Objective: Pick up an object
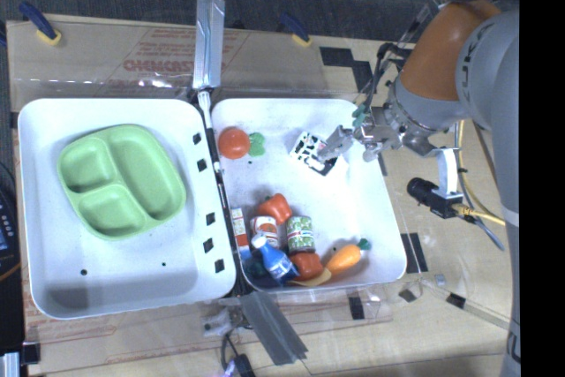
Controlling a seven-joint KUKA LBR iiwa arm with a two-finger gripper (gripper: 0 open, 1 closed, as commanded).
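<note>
R bin [375,190]: black/white patterned item [309,152] upper-mid, jaws [338,142] touching its R edge, open/shut state unclear. Tomato [233,142] near divider; cluster of toy food at front. L bin [35,190]: green tray [122,181].

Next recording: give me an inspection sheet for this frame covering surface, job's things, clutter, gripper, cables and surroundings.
Surface: wooden bench bearing left white bin and right white bin.
Job's things: in right bin, black-and-white patterned block, orange ball, toy carrot, green-labelled can, blue bottle.
Clutter: green divided plate in left bin.
Gripper: gripper beside patterned block; grip cannot be judged.
Cables: yellow cable on bench at right.
Surroundings: blue clamps on bench's far edge.
</note>
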